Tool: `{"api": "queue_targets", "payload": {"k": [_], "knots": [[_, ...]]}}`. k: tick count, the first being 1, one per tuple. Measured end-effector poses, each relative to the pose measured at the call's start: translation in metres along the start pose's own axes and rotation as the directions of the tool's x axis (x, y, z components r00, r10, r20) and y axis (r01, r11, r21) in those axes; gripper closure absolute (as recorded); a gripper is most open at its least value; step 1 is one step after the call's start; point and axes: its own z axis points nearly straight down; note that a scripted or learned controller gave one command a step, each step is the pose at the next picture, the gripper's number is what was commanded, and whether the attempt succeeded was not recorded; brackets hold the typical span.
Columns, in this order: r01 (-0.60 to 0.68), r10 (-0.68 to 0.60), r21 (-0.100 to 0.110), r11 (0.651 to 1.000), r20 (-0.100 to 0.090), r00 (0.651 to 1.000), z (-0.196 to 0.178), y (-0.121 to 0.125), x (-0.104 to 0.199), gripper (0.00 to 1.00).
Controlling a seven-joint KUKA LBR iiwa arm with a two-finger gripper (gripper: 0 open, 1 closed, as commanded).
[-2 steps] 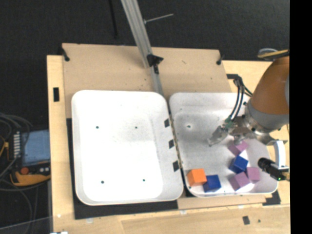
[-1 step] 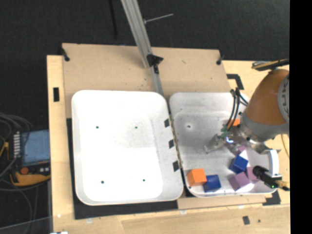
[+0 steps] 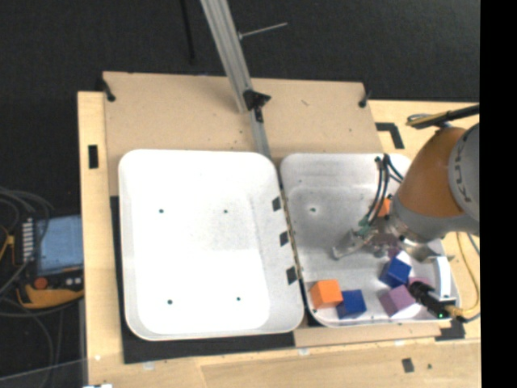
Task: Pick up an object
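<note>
Currently the pincer (image 3: pixel 346 249) sits low inside the right bin (image 3: pixel 323 176), over bare floor near the bin's middle. Its fingers look grey and blurred; cannot tell whether they are spread or pressed together, and nothing shows between them.

Candidate objects all lie along the near edge of the right bin: an orange block (image 3: pixel 326 293), a blue block (image 3: pixel 352 304) touching it on the right, a purple block (image 3: pixel 397 301) further right, and a second blue block (image 3: pixel 396 272) just behind the purple one, close under the wrist.

Judgement on the step: the approach is not yet lined up with any block. Best target is probably the second blue block, nearest to the pincer, though it sits close to the purple one. The orange and blue pair touch, so a finger could wedge between them or push both. Come straight down, centred on one block, fingers across free sides.

Arm pose: the arm (image 3: pixel 432 188) reaches in from the right, orange band above the wrist, wrist bent down over the bin's right half. Left bin (image 3: pixel 137 241) lies beside it on the bench (image 3: pixel 234 103).
</note>
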Motion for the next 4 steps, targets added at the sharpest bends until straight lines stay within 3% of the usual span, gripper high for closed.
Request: {"api": "queue_targets", "payload": {"k": [1,4], "knots": [[-0.007,0.007,-0.005,1.0,0.001,1.0,-0.011,0.001,-0.001,1.0],[0.005,-0.005,-0.003,1.0,0.0,1.0,-0.162,0.004,-0.014,1.0]]}}
